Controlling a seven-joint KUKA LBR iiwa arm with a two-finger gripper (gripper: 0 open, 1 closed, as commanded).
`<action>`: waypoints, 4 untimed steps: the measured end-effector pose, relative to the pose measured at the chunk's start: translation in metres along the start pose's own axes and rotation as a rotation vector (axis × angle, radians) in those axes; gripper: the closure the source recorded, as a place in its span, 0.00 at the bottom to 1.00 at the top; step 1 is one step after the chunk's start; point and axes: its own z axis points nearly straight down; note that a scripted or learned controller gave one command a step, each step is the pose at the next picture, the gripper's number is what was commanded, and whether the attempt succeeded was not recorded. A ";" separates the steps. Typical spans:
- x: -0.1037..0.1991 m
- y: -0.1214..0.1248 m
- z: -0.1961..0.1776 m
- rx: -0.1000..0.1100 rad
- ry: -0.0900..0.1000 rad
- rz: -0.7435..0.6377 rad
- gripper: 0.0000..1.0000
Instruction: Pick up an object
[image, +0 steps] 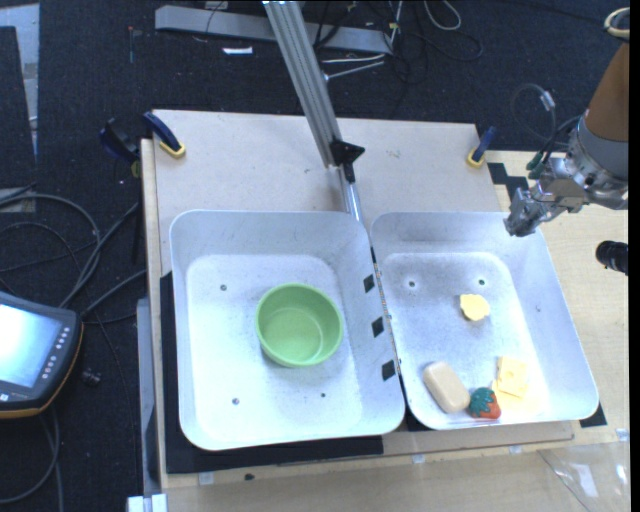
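Strawberry toy (484, 403) lies half behind tan block (446, 387); pincer (521, 222) blurred, grip state unclear

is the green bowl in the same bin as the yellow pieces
No, the green bowl sits in the left bin, while the yellow pieces lie in the right bin.

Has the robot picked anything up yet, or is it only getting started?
Nothing looks done yet. The tool sits over the far right rim of the right bin, with nothing visible in it. The yellow piece, tan block, yellow wedge and red-green toy lie in that bin; the green bowl sits in the left bin. Choosing, grasping and lifting remain.
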 end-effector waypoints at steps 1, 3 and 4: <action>0.054 0.001 0.015 0.005 0.002 -0.004 1.00; 0.149 -0.007 0.014 0.005 0.002 -0.004 1.00; 0.207 -0.013 0.024 0.005 0.002 -0.005 1.00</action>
